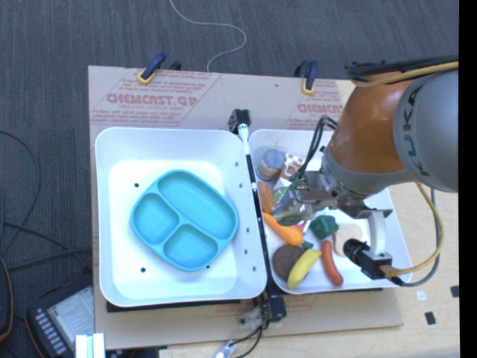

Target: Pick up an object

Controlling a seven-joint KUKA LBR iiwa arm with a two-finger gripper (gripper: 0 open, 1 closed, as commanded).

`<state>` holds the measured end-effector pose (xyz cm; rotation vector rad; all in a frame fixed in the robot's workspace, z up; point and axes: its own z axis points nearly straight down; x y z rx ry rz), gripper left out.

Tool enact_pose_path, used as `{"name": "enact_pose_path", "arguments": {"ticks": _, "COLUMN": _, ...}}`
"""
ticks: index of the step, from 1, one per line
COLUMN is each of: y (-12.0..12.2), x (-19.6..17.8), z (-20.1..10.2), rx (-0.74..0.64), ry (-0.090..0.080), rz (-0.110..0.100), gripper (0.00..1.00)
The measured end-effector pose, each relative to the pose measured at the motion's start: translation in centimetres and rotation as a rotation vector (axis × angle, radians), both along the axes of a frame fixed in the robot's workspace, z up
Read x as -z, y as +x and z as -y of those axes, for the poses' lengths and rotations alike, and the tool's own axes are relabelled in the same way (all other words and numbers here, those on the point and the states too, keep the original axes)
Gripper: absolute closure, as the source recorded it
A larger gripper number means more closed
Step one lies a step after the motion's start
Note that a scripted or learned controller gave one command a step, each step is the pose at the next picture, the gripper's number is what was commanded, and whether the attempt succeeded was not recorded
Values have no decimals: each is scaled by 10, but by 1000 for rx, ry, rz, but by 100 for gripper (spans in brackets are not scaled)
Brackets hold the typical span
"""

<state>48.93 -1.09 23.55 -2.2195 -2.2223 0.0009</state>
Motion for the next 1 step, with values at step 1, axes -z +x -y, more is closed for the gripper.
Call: {"name": "enact_pose_path", "arguments": {"ticks": 1, "y": 62, "x": 37, "z": -27, "rx": 1, "ry": -1, "rz": 0, "gripper": 100}}
